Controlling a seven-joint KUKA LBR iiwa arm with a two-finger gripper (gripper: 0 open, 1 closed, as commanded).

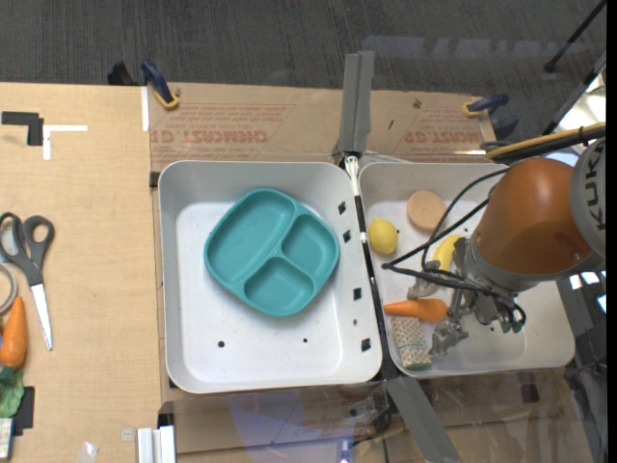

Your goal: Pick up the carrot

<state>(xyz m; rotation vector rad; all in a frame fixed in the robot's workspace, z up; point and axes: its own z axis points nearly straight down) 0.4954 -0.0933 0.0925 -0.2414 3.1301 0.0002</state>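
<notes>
Orange carrot point(416, 309) in the right bin point(540, 355), gripper point(451, 332) just beside it.

Nearest me, I see a speckled sponge-like block point(413, 342) by the bin's front-left corner, the carrot just behind it; whether the claw is apart or together I cannot tell. Farther back lie a lemon point(383, 236) and a tan round piece point(425, 210). A teal divided plate point(273, 251) sits in the left bin point(193, 355).

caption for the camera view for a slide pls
End effector low in the right bin beside the carrot; teal plate in the left bin.
</notes>
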